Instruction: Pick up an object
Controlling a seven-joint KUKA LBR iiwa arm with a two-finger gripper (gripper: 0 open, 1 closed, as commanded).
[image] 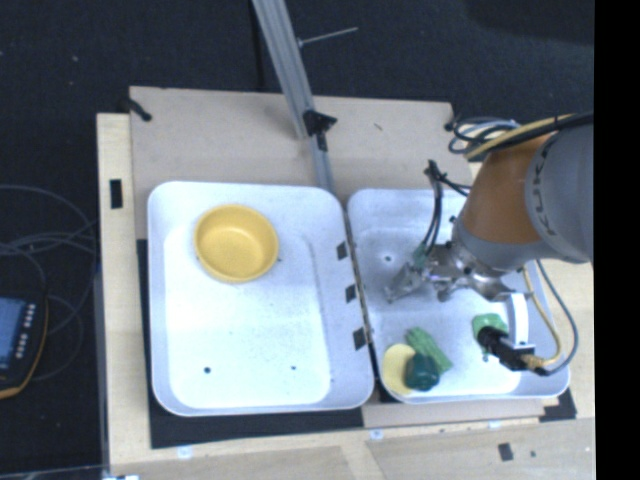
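Approach step. Gripper [412, 280] low over the right bin [385, 218], finger state can't tell, nothing seen held. Green object [428, 358] lies near, at front edge. Next: shift toward it, descend.

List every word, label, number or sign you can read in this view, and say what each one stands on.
No text can be read.
The grey arm carries faint dark lettering, too blurred to read.
The handheld device at the left edge has a lit screen and buttons, too small to read.
The yellow bowl, the green object and the white bins bear no markings.
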